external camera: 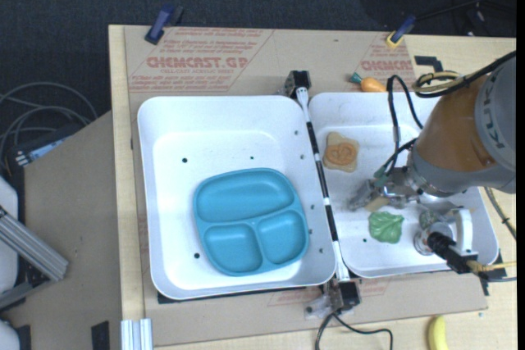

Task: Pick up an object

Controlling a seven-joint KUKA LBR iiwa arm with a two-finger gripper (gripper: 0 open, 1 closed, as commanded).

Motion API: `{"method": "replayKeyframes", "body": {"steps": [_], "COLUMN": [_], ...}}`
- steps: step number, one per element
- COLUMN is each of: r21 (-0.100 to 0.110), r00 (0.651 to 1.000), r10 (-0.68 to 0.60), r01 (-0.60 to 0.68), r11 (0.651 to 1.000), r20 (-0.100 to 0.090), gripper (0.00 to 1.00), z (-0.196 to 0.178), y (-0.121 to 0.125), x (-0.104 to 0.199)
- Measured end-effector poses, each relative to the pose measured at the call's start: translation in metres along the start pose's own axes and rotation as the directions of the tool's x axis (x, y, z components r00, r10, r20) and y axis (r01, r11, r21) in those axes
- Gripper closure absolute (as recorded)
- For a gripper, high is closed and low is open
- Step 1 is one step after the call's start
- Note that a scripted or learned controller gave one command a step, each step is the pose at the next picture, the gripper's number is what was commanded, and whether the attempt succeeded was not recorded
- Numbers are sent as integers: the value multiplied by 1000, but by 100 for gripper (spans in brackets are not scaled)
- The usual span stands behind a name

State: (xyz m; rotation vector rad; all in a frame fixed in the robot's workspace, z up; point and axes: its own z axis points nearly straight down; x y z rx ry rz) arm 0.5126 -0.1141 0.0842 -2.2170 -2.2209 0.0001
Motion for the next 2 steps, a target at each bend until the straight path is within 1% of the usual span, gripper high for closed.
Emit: {"method": "replayKeyframes", "body": {"steps": [1, 2], "r21": [-1, -4], "r00": [1000, 1000], "r10": [2, -1], "r01": [-2, 1], "r11": [1000, 1000], "r20": [2, 1], "gripper": [100, 100], "z": [-10, -101], "y": [0, 8], "x": [-1, 75]}}
